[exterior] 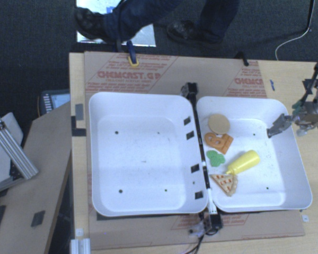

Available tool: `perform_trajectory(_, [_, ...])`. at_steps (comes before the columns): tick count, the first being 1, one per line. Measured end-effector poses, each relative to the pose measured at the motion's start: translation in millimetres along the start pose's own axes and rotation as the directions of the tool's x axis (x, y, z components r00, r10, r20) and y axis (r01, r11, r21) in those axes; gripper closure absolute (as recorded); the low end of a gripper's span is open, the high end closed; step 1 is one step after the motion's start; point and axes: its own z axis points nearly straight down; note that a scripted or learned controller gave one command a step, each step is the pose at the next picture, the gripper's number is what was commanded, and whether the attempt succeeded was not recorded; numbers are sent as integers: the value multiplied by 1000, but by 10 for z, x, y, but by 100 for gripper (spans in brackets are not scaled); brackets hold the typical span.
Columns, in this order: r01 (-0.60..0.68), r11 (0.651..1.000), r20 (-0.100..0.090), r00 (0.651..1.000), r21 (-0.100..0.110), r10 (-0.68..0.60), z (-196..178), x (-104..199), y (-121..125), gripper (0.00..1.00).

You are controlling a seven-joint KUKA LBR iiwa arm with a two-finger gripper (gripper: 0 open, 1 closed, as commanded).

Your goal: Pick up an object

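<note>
The right bin [286, 194] holds several small toys near its left wall. A tan round disc [219, 123] lies farthest back, with an orange pretzel-like piece [218, 141] just in front of it. Below those sit a green piece [215, 158], a yellow bottle-shaped toy [243, 162] lying on its side, and a pizza slice [225, 183]. My gripper [279, 125] hangs over the right bin's back right part, well to the right of the toys, and nothing shows in it.
The left bin [95, 142] stands beside the right one, joined by a black clipped divider [199, 152]. A person's legs and shoes [148, 15] are behind the bench. A metal rail [10, 147] lies at the far left.
</note>
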Motion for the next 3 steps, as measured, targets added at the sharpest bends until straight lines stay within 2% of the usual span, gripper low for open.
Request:
perform_trajectory(1, [8,1000,-4,1000,4,-8,642,773,115,0])
perform_trajectory(2, [1,1000,0,1000,-3,-1,498,720,124,100])
perform_trajectory(3, [12,1000,-5,1000,-5,-12,42,1736,256,100])
